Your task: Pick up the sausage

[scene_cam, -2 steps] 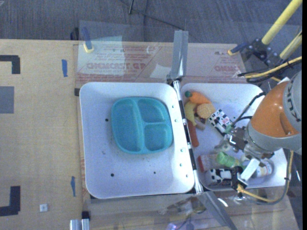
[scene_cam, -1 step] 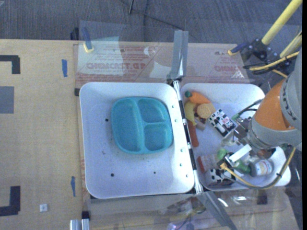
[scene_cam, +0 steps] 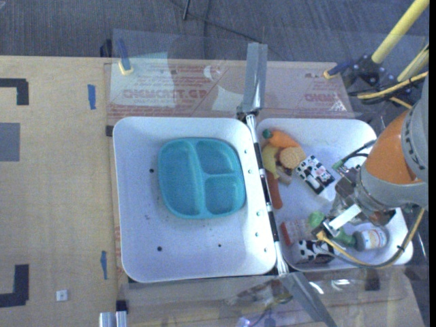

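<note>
Sausage (scene_cam: 274, 191): in right bin (scene_cam: 354, 129), against its left wall, long axis near-to-far.
Gripper (scene_cam: 327, 229): mine, low over near clutter; grip state, cannot tell.
Bearing: sausage lies left and slightly far of me.

The grey arm (scene_cam: 409, 162) enters from the right edge, its orange band showing above the wrist; the wrist angles down and leftward; the gripper (scene_cam: 338, 221) points low to the left, its fingers too indistinct to read
</note>
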Controlling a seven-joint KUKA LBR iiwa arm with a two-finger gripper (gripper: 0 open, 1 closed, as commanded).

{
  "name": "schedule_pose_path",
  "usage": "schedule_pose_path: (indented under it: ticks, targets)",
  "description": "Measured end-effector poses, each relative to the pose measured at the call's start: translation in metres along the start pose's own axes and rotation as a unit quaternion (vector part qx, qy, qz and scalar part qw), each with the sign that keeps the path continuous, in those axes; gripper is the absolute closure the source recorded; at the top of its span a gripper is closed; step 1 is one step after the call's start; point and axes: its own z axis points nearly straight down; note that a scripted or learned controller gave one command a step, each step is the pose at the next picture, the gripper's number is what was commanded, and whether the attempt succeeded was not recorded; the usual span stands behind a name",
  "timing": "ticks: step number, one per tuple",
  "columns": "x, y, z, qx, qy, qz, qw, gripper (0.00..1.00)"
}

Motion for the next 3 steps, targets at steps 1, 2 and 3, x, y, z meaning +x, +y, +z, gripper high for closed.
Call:
schedule_pose_path:
  ticks: [1, 2, 3]
  targets:
    - [-0.015, -0.011, -0.019, 0.005, -0.002, 0.016, 0.9998, 1.00]
    - [0.076, -0.023, -0.084, 0.006, -0.003, 0.118, 0.9930, 1.00]
    - [0.026, 0.015, -0.131, 0.006, -0.003, 0.073, 0.9973, 1.00]
